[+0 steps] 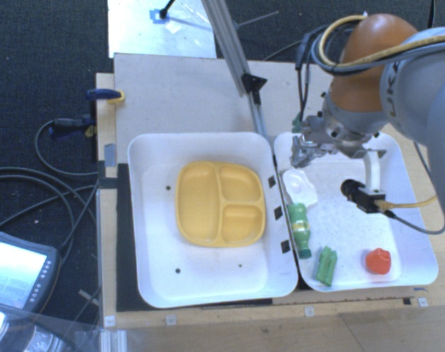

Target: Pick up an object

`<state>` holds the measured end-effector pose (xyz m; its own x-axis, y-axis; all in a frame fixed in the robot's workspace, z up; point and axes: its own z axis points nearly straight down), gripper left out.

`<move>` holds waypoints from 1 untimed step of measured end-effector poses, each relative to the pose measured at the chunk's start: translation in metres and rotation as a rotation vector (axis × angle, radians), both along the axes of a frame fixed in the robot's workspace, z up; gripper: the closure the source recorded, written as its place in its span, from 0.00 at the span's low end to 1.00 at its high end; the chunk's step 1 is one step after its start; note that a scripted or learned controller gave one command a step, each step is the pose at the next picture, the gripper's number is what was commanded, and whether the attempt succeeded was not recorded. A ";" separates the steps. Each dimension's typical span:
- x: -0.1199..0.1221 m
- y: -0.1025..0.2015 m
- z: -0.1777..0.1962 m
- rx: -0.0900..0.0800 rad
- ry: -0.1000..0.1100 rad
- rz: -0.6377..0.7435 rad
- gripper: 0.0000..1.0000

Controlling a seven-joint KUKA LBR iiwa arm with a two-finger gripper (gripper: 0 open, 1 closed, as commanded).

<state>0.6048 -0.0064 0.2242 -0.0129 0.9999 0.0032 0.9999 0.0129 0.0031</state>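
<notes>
The right bin [409, 196] holds a white crumpled object [300, 187], a green bottle [300, 229] along its left wall, a small green piece [326, 265] and an orange-red object [379, 261] near the front. My gripper [304, 148] hangs over the bin's back left corner, just behind the white object and apart from it. Nothing shows in its grasp. The arm's orange band [369, 53] and grey wrist hide the back of the bin.
A yellow divided plate [221, 202] lies in the left bin [152, 218]. A slanted metal pole [229, 35] crosses the bench behind the bins. A black fitting with a yellow cable [361, 195] hangs off the arm over the right bin.
</notes>
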 end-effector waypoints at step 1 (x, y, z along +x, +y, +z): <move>0.016 0.058 0.008 0.000 -0.001 0.000 1.00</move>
